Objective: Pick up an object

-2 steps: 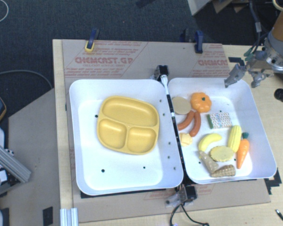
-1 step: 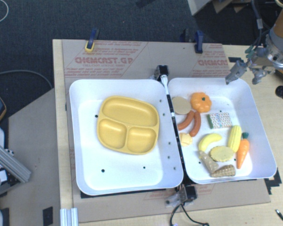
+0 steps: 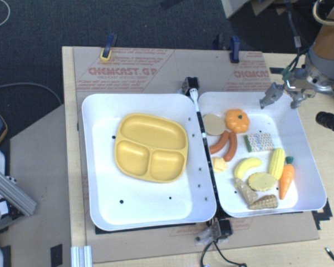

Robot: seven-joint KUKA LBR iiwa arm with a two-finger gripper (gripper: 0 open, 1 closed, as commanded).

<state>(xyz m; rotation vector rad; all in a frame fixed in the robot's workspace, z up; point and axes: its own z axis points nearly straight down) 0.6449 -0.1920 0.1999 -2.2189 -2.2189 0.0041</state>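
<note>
While the arm [image 3: 323, 54] is reaching in from the right, its orange-banded wrist is hanging over the far right corner of the right bin [image 3: 309, 149], and the gripper [image 3: 284, 97] is hovering above the bare white floor there. Its two fingers [image 3: 269, 97] are standing spread apart, released, with nothing between them.

Toys are lying in the middle and near half of that bin: an orange pumpkin [image 3: 236, 120] beside a tan disc [image 3: 213, 124], two sausages [image 3: 225, 143] below them, a speckled block [image 3: 260, 142], a banana [image 3: 247, 166], a corn cob [image 3: 276, 161], a carrot [image 3: 286, 179] near the right wall, a yellow round slice [image 3: 261, 181] and a waffle cone [image 3: 256, 199] close to the near rim. The pumpkin is lying nearest the gripper, yet well apart from it.

A yellow divided plate [image 3: 151, 147] is sitting in the left bin [image 3: 100, 193], with open floor around it. Both bins are touching along their inner rims on the surface [image 3: 145, 65].
</note>
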